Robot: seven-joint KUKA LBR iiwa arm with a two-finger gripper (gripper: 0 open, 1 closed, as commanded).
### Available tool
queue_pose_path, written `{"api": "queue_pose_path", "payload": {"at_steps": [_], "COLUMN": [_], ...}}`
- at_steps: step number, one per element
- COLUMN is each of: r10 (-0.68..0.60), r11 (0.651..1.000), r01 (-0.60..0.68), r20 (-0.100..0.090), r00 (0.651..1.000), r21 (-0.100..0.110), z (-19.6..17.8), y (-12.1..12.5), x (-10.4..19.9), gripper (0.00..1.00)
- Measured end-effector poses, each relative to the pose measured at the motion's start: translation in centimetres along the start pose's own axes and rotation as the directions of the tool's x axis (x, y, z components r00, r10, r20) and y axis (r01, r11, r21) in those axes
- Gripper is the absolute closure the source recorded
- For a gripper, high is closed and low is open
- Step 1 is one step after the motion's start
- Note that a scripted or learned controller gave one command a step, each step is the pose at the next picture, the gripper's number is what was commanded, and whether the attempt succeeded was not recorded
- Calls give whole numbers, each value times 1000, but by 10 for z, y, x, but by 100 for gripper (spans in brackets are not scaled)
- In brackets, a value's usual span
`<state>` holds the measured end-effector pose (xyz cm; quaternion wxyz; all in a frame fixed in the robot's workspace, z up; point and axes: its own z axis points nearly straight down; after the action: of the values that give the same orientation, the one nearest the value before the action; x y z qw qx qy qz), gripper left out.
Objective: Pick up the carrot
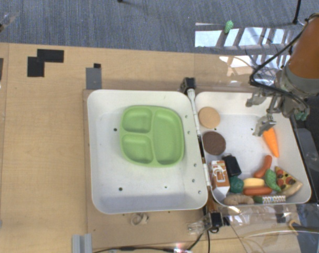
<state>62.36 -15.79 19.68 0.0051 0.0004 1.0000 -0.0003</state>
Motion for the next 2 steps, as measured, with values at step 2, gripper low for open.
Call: {"api": "queue_pose_path", "payload": {"at_steps": [2], "r10": [-507], "r11": [862], "r01": [507], "r20": [0], "r00": [862], "r21": [2], "z": [107], "y": [-48], "x": [56], "gripper": [0]}}
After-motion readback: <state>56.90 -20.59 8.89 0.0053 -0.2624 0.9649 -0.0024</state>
